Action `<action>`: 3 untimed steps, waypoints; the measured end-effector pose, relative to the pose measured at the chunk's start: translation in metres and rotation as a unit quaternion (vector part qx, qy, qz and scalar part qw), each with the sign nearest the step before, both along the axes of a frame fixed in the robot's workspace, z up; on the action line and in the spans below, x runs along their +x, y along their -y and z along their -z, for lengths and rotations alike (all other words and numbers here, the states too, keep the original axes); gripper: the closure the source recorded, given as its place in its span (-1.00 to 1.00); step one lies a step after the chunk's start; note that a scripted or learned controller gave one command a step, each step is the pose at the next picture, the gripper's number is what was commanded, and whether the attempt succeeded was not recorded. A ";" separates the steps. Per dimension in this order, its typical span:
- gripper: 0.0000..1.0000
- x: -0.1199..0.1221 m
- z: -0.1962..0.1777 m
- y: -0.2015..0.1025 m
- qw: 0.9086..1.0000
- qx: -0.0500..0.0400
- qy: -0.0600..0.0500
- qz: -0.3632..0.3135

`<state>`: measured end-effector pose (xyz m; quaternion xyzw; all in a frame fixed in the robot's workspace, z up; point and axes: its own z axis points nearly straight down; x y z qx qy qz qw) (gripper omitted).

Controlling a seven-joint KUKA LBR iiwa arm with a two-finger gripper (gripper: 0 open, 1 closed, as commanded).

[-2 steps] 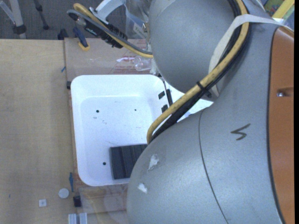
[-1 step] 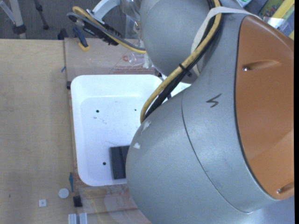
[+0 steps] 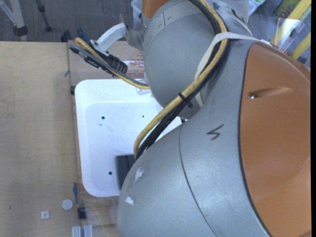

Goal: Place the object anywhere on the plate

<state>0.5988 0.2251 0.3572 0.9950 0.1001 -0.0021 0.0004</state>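
My grey arm (image 3: 207, 147), with its orange band (image 3: 281, 132), looms close to the camera and covers most of the bench. To its left lies part of a shallow white bin (image 3: 94, 132). A dark flat object (image 3: 123, 169) rests on the bin floor near the front edge, its right part hidden under the arm. Whatever lies further right in the bins is hidden behind the arm.
A yellow-and-black cable bundle (image 3: 101, 58) with a white curved bracket (image 3: 111, 35) juts out over the bin's far-left corner. The tan bench top (image 3: 34, 132) stretches to the left. A small grey disc (image 3: 67, 204) and a dark bit (image 3: 81, 213) lie by the bin's front corner.
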 end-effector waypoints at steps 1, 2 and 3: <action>1.00 -0.039 -0.077 0.027 0.998 0.000 0.001 -0.056; 1.00 -0.013 -0.028 0.001 1.000 0.000 0.002 0.001; 1.00 0.048 -0.047 0.001 1.000 0.000 0.003 0.000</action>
